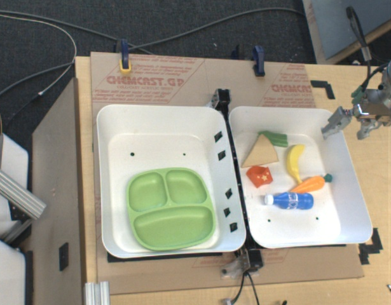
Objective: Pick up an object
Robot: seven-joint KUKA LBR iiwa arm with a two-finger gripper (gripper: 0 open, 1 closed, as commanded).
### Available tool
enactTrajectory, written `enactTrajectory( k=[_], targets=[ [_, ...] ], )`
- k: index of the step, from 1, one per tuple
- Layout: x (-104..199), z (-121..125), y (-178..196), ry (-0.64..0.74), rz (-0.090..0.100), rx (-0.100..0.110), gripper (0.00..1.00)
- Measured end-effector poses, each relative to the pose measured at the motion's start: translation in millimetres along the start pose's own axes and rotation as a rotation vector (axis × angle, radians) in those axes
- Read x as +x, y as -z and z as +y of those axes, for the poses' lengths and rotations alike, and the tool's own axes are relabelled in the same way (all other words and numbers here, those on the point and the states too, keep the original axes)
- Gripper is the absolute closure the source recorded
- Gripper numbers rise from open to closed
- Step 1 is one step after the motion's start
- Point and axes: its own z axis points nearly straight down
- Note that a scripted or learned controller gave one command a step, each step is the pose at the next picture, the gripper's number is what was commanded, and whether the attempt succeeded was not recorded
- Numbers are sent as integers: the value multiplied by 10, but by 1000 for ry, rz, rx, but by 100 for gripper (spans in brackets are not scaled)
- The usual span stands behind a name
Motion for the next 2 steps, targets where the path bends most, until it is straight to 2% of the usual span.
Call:
enactTrajectory(
  k=[1,2],
  targets=[
    [7,18,61,4,-3,-11,0],
    [-2,46,-370,3,-1,-6,0]
  ],
)
